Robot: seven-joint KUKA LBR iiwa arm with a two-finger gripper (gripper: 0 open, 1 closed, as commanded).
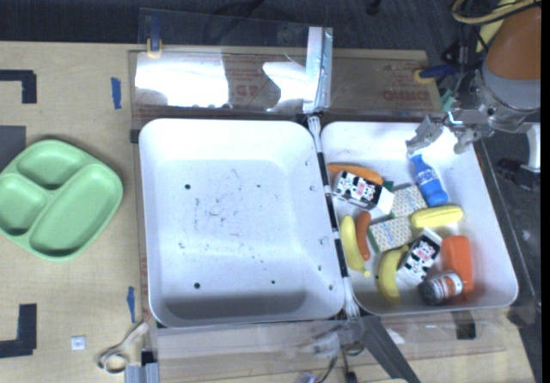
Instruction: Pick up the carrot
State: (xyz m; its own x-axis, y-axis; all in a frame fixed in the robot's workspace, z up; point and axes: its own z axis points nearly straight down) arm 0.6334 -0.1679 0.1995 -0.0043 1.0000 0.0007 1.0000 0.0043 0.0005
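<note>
- Nearest the camera, at the near edge of the right white bin (507,274), lie a brown round-ended can (440,288) and an orange block (458,257); neither is my target.
- My gripper (440,132) hangs over the bin's far right corner; whether it is open or shut I cannot tell.
- What I take for the carrot, a slim orange-red stick (363,234), lies mid-bin near the left wall, well apart from me, between a yellow banana (351,244) and a checked sponge pad (391,233).
- A good try means travelling left and nearer, then lining up across the stick's narrow width.
- Crowding is the risk: I should descend squarely so I do not catch the banana.
</note>
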